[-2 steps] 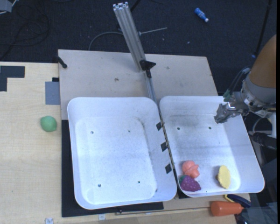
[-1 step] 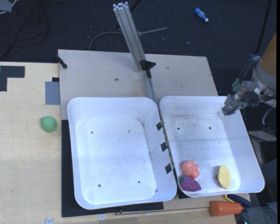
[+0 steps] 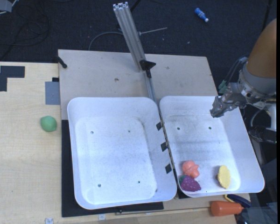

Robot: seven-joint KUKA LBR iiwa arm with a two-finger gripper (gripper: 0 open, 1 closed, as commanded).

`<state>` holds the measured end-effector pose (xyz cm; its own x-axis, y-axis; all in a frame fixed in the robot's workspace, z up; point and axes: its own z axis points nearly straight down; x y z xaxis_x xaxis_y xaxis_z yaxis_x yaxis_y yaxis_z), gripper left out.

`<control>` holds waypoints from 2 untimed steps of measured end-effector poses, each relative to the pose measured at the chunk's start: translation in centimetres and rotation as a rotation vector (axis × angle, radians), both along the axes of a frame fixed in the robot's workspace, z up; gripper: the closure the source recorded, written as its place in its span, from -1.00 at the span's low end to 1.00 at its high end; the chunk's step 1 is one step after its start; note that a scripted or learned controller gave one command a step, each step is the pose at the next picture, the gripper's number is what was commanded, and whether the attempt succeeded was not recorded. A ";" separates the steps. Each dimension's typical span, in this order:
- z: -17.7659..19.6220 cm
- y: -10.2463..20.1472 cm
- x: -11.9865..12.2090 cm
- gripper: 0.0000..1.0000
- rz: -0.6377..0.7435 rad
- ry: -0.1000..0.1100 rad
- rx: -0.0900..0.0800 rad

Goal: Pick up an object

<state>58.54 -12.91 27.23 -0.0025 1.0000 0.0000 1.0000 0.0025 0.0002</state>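
White plastic makes up both bins, and the risks depend on how far each thing lies from the gripper [image 3: 218, 110]. Farthest to the tool's left, a green ball [image 3: 48, 123] sits on the wooden bench outside the bins, well apart from the arm; a reach for it would have to cross both bin walls and could clip a rim. The left bin [image 3: 84, 107] lies between that ball and the tool. The right bin [image 3: 252, 160] is directly under the gripper, which hangs above its far corner; whether the tool is wide or narrow I cannot tell, as its dark tip is too blurred. The likely targets lie well below the tool, at the bin's near edge: an orange-pink toy [image 3: 190, 167] touching a purple grape cluster [image 3: 191, 184], and a yellow piece [image 3: 224, 176] near them. A descent onto the touching pair may shove one aside or catch both. Any grasp so close to the sloping wall may strike it or slide off.
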 end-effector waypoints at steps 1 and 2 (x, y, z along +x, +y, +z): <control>-0.3 4.1 -0.8 1.00 0.000 0.001 0.001; -0.9 8.3 -2.3 1.00 0.000 0.001 0.001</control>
